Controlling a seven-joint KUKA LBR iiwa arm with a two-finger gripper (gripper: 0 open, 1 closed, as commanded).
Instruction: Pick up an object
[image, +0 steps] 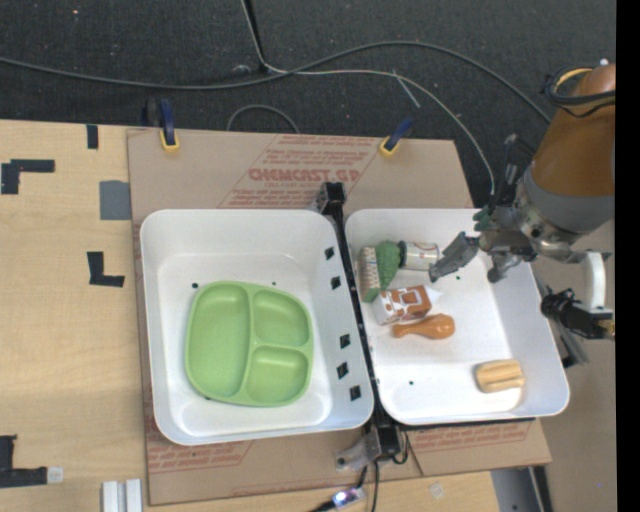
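The gripper hung with fingers spread and nothing between them over the right bin, just right of a green brush, above a drumstick.

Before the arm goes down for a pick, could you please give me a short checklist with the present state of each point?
1. Gripper over the right bin: ok.
2. Nothing between its fingers: ok.
3. Fingers spread to fit an object: ok.
4. Objects within the bin: brush, snack packet, toy drumstick, bread roll: ok.
5. Roll lies apart from the others: ok.
6. Green divided plate in the left bin, out of the way: ok.
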